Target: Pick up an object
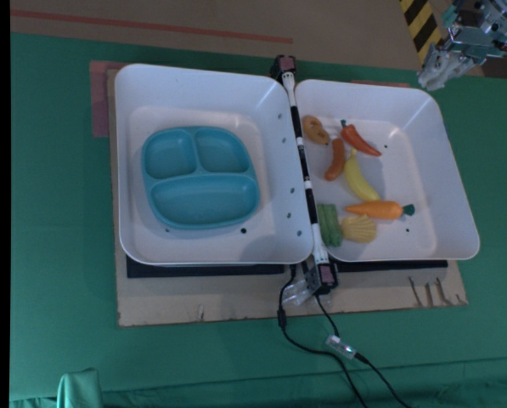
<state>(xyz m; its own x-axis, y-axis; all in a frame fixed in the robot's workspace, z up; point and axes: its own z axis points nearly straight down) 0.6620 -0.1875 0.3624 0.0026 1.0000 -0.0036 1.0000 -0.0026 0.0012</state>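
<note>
My hand [436, 70] hangs off the right bin's [457, 228] far right corner, over the tabletop [58, 228]; can't tell its state. Toy food is bunched at that bin's left side: banana [360, 179], carrot [379, 210], chili [357, 138], sausage [335, 159], corn [359, 229]. Risk: pieces touch, so I could nudge neighbours or close on two. The green piece [328, 223] hugs the wall, likely a miss.
</note>
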